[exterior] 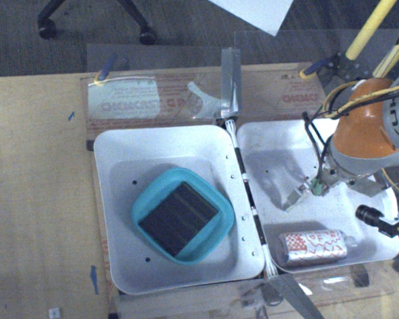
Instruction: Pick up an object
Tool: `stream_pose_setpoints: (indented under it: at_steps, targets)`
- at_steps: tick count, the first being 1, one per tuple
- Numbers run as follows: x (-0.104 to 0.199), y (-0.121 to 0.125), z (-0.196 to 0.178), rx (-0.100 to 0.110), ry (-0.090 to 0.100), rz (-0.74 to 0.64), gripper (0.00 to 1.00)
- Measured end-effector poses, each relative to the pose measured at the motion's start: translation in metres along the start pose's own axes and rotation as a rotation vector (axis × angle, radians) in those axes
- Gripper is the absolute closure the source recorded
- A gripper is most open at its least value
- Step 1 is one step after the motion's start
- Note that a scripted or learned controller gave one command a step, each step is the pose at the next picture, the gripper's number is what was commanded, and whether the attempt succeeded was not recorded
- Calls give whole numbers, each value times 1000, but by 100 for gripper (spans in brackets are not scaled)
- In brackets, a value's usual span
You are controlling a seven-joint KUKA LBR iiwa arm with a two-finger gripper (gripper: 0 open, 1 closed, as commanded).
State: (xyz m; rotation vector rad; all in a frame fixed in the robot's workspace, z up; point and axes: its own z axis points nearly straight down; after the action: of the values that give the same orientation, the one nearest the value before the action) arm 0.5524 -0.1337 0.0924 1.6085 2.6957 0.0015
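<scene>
Bottle apart, below jaws

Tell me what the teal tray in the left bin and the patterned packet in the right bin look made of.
Teal tray: likely moulded plastic, judging by its smooth rounded rim and even colour; its dark ridged insert's material is unclear. Patterned packet: probably a soft wrapper, with a red-and-white print and a clear crinkled end.

A teal square dish holding a dark ridged block lies tilted in the left bin; a red-and-white patterned pouch lies flat along the right bin's near wall.
</scene>
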Motion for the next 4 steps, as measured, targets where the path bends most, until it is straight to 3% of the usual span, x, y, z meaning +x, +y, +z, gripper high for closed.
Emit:
stream_pose_setpoints:
  at_steps: [1, 2, 3, 4]
  targets:
    - [-46, 47, -5, -1, -2, 296, 0]
    - [-46, 47, -5, -1, -2, 296, 0]
    - [7, -67, -123, 3, 1, 322, 0]
    - [7, -67, -123, 3, 1, 322, 0]
